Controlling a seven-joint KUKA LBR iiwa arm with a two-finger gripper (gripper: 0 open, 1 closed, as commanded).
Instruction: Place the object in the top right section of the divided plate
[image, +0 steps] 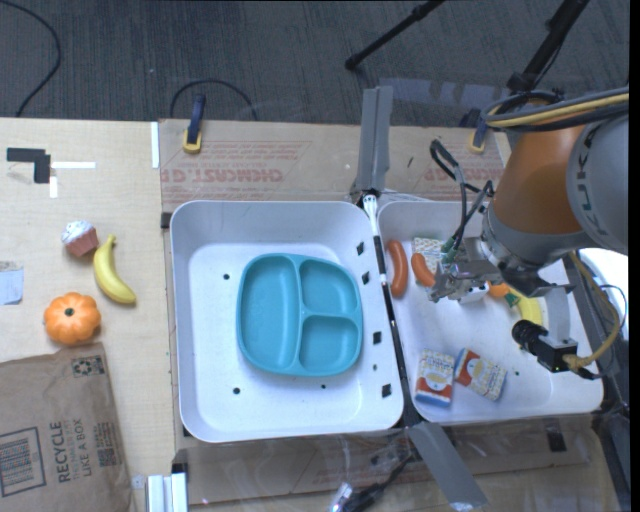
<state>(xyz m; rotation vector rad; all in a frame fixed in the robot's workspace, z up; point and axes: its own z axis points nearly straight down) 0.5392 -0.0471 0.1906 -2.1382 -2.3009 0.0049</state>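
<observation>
— While the grey arm's gripper (462, 283) hangs low in the right white bin (560, 398), what is it near?

— Two orange sausage-shaped toys (399, 268); whether the fingers grip anything, I cannot tell.

— And the goal?

— The teal divided plastic plate (300, 314) in the left white bin (200, 340). Confirm a firm grasp before lifting clear.

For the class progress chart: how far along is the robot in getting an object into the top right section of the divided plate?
Done: nothing yet; the plate in the left bin holds no object. In hand: the gripper is low in the right bin near the hot dog and other toy food; I cannot tell whether it holds anything. Left: grasp, carry across, place in the top right section.
</observation>
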